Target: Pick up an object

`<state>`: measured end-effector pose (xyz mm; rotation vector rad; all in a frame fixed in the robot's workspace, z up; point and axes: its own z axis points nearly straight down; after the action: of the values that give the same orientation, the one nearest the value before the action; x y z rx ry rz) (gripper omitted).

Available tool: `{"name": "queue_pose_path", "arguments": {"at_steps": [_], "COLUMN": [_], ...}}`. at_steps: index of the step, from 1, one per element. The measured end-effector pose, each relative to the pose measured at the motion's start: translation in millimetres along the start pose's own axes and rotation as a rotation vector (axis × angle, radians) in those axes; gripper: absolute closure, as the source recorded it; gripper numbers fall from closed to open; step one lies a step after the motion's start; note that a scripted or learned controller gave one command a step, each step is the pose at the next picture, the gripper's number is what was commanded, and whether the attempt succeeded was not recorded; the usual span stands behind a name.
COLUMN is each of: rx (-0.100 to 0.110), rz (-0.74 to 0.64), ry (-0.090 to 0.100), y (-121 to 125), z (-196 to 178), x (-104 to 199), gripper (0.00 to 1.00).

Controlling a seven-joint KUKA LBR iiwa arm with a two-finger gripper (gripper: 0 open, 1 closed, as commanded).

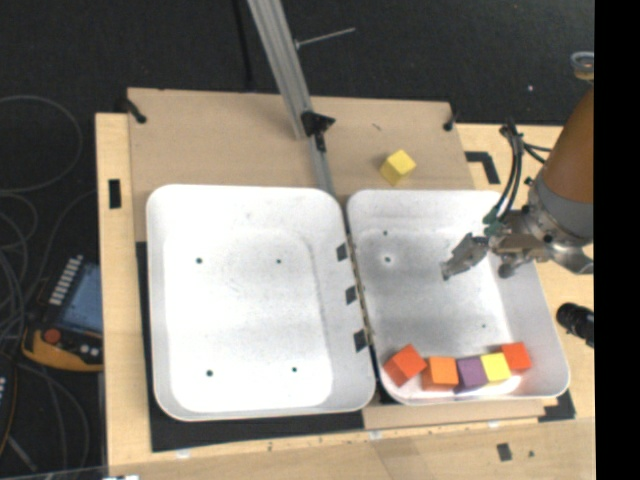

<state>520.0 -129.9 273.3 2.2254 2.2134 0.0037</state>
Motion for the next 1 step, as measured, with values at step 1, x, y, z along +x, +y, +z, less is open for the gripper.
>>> {"name": "queue_pose_path", "arguments": {"at_steps": [1], "rx": [0.008], "rz": [-0.002], "ry": [-0.003], "y": [48.9], "z": [86.4], "x": [-54.8], "gripper": [0.0]}}
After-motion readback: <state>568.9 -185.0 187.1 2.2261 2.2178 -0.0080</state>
